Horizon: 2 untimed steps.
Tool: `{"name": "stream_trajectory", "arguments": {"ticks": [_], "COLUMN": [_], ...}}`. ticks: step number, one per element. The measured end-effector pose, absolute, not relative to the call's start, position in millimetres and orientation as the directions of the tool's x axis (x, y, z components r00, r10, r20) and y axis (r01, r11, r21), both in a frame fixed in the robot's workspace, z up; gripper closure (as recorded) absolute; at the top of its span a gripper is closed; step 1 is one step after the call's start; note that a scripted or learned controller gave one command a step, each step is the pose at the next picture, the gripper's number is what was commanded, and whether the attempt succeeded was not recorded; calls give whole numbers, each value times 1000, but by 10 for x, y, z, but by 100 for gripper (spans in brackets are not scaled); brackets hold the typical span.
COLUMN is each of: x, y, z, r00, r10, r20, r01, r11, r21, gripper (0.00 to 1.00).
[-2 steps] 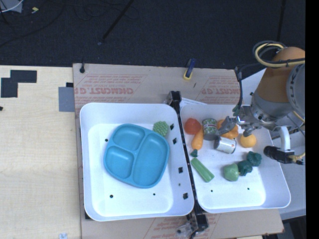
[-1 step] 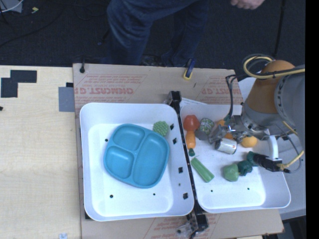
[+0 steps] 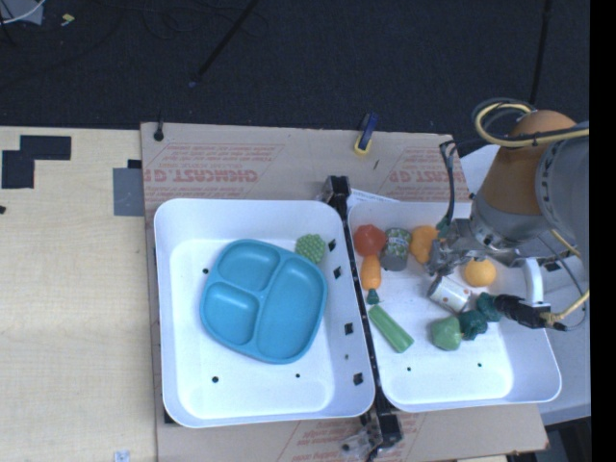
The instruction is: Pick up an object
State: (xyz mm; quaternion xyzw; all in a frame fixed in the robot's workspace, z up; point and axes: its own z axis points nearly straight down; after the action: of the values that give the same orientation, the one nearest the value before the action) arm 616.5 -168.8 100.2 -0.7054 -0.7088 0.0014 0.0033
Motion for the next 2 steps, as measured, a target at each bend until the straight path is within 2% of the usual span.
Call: {"name": "stream_trajectory", "arguments": {"ticks": [1,2], "x": [6140,6206], "y": [-1707,-1682], "z": [1426,1879], "r00": [0,-1], "r10": [1000,1000], "r20": [0,0], "r01": [1000,1000], "r11": [0,1], "r21": [0,2], "gripper": [100,100]}}
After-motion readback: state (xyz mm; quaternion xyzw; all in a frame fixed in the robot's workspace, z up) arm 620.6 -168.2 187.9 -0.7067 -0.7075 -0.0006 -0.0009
